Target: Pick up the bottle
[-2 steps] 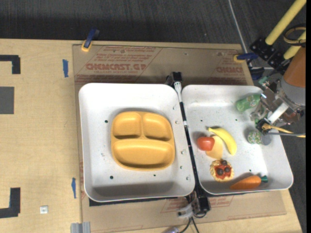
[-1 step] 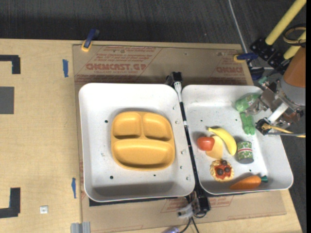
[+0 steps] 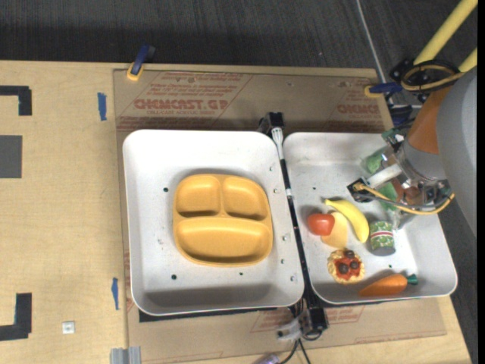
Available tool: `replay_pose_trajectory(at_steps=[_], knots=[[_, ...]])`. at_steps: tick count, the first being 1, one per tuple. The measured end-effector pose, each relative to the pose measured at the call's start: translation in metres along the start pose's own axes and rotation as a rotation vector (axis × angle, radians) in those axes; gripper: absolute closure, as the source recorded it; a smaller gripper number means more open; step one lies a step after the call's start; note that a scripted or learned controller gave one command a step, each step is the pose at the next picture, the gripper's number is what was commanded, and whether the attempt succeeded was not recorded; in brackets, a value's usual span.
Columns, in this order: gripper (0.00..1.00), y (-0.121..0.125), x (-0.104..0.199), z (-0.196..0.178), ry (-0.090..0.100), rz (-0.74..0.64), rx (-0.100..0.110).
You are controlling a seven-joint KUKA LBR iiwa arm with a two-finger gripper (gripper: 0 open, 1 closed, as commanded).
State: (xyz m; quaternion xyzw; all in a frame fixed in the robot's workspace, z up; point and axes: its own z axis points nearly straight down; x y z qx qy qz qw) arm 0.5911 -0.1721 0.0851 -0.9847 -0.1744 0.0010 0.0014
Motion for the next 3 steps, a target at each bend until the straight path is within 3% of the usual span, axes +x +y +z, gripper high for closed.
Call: replay_pose_trajectory(at_steps=[1, 2, 3], knots=[[0.0, -0.051, 0.036, -0.092, 0.001, -0.043, -0.002], [0.0, -0.067, 0.013, -0.038, -0.002, 0.149, 0.001], [0.0, -0.117, 0.058, -0.242, 0.003, 0.15, -0.003]])
